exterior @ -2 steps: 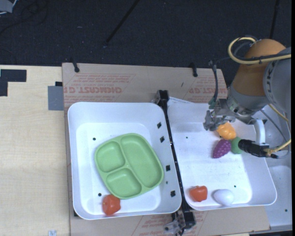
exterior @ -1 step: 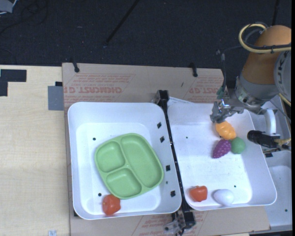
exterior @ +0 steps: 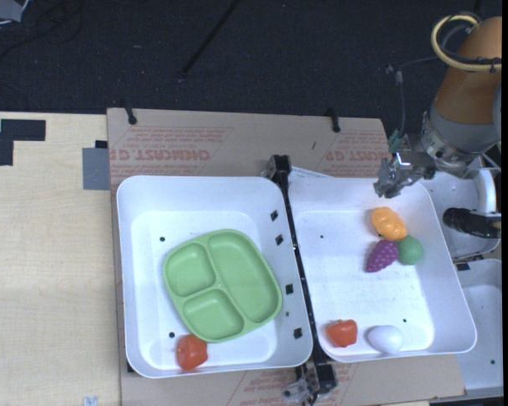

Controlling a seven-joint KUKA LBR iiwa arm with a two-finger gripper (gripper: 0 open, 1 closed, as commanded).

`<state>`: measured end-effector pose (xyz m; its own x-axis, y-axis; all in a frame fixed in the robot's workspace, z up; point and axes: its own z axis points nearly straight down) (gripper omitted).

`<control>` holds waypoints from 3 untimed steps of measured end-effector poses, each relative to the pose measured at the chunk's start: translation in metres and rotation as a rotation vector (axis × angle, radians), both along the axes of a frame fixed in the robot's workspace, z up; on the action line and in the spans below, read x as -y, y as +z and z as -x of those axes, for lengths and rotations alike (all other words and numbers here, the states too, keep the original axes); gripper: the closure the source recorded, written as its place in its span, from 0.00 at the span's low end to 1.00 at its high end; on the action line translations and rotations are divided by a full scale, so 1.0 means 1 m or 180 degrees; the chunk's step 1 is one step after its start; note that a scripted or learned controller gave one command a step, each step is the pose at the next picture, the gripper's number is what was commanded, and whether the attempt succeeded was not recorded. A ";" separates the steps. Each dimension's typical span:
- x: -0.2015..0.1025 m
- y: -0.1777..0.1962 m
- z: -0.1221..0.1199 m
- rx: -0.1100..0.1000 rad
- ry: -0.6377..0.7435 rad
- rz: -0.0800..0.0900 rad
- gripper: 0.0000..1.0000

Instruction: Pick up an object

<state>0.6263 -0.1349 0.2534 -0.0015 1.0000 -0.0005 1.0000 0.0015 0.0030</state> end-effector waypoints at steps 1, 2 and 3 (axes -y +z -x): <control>-0.056 -0.012 0.020 -0.0026 0.0007 -0.0010 1.00; -0.112 -0.024 0.039 -0.0030 0.0007 -0.0007 1.00; -0.156 -0.034 0.054 -0.0030 0.0005 -0.0007 1.00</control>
